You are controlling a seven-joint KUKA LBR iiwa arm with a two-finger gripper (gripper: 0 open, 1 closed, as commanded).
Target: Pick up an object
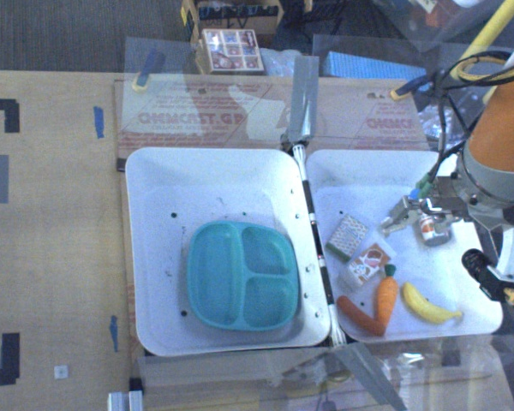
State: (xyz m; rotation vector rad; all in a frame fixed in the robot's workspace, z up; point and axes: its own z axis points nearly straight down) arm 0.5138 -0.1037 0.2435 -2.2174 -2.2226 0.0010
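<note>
**Gripper low over the right bin, toys clustered near the divider**

The landmark here is the seam (307, 221) where the two white bins meet. Left of it, the left bin (154, 187) holds a teal divided tray (242, 275), lying flat toward that bin's near side. Right of it, in the right bin (360, 174), the loose objects sit close to the seam: a small grey patterned packet (348, 235) just beside it, a small printed card or box (368, 265) touching the packet's near corner, and below that an orange carrot toy (385, 300) standing roughly lengthwise. A red-orange piece (360, 315) (a pepper or sausage shape, hard to tell) lies against the carrot's lower end, nearest the seam. A yellow banana (429, 305) lies farther from the seam, just right of the carrot.

The gripper (403, 221) hangs over the right bin, farther from the seam than the packet and card, with the grey and orange arm (497, 144) behind it. Its metal fingers point toward the seam, but whether they are spread or closed cannot be told. Nothing is seen between them.
</note>
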